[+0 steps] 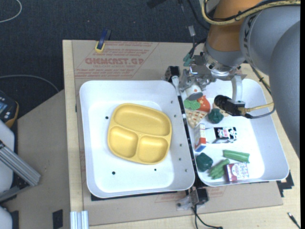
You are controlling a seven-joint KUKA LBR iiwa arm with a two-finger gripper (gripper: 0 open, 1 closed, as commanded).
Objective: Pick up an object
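Toys crowd the right bin (274,128) along its left wall: a waffle piece (194,116) beside a red piece (204,104), green bean (236,154) lying lengthwise left-right. Gripper (198,82) hovers at that bin's upper-left corner, hemmed by the wall; whether its jaws are parted cannot be told. Left bin (93,128) carries a yellow tray (139,133).

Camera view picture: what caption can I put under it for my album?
Robot gripper reaching into the right bin of toy food, beside a yellow tray.
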